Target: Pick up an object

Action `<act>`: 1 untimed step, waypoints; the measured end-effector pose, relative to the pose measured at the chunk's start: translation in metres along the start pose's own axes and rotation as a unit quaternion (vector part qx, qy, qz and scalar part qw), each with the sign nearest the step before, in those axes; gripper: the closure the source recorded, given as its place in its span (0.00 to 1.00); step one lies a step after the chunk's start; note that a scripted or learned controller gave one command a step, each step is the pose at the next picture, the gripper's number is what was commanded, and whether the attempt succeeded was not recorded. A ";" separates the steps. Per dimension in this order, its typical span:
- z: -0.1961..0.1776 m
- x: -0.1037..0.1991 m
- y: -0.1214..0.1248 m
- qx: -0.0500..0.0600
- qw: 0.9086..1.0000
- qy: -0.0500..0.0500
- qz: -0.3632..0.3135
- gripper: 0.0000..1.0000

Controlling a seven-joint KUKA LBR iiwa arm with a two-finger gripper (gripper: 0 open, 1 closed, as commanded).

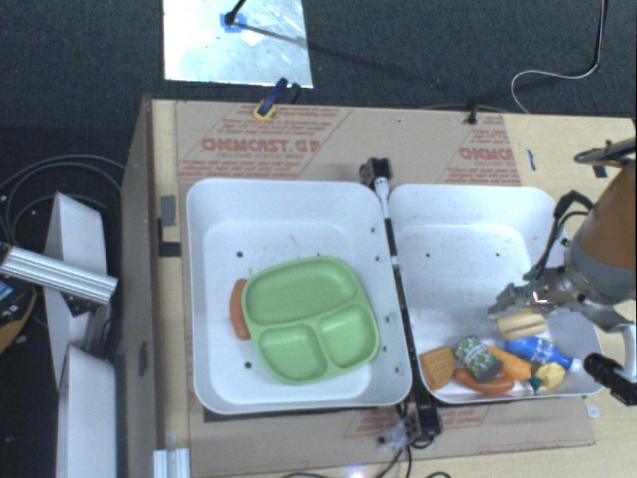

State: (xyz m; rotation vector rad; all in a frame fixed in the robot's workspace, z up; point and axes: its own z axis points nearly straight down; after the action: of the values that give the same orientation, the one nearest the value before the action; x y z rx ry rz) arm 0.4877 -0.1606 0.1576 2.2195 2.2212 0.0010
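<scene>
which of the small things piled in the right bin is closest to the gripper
The pale tan block, lying directly under the gripper. The blue bottle, the cracker and the orange carrot lie lower, toward the bin's front edge.

Bench board [299,132] reads "CHEMCAST GP" twice, in red
</scene>
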 end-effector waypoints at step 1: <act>-0.019 -0.011 0.013 0.000 1.000 0.000 -0.001 1.00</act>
State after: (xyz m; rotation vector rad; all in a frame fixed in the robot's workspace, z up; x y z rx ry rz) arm 0.5003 -0.1712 0.1768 2.2176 2.2223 0.0013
